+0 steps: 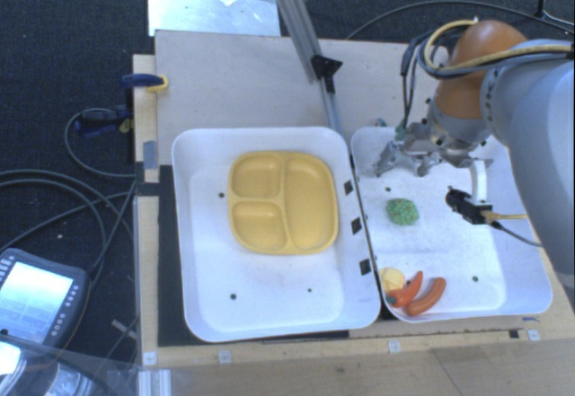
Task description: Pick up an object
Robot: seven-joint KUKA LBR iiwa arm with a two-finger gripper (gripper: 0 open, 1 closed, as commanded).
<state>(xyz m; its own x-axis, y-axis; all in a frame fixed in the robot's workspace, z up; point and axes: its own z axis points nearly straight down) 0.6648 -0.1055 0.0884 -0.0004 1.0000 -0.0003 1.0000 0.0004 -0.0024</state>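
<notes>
My jaws look spread and grasp nothing, my gripper (406, 160) hanging over the back of the right bin (526, 282), since the green broccoli piece (402, 211) lies just beneath and the two red sausages (419, 293) sit nearer the front.

The grey arm (539, 107) enters from the right edge of the frame, its thick link filling the upper right. The orange band (476, 62) sits above the wrist, at the upper right. Below it the gripper (406, 161) hangs right of centre, its two metal fingers (386, 161) spread apart and pointing down and leftward, with nothing between them.
</notes>
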